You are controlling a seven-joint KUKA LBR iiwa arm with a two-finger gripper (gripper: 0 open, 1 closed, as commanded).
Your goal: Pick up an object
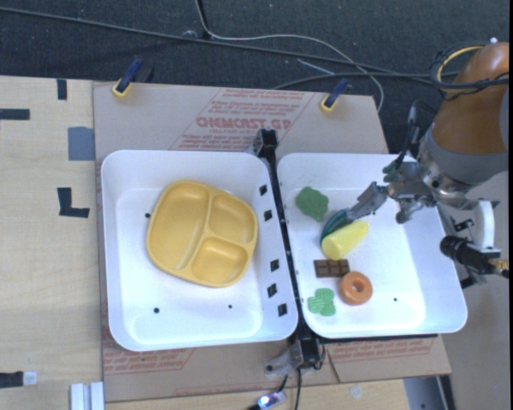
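Near-edge cardboard sheet [239, 361] runs under both bins. Left bin [124, 254], well left of the claw, holds a yellow divided plate [202, 233]. Right bin [427, 310] sits under the gripper [365, 202], which reaches in from the right; finger state cannot be told, nothing visibly between the fingers. Yellow object [344, 239] just below-left of the claw, touching a teal piece [332, 223]. Green lump [312, 202] left of the claw. Orange ring [356, 289], brown chocolate bar [331, 268] and small green piece [321, 302] lie below, apart.
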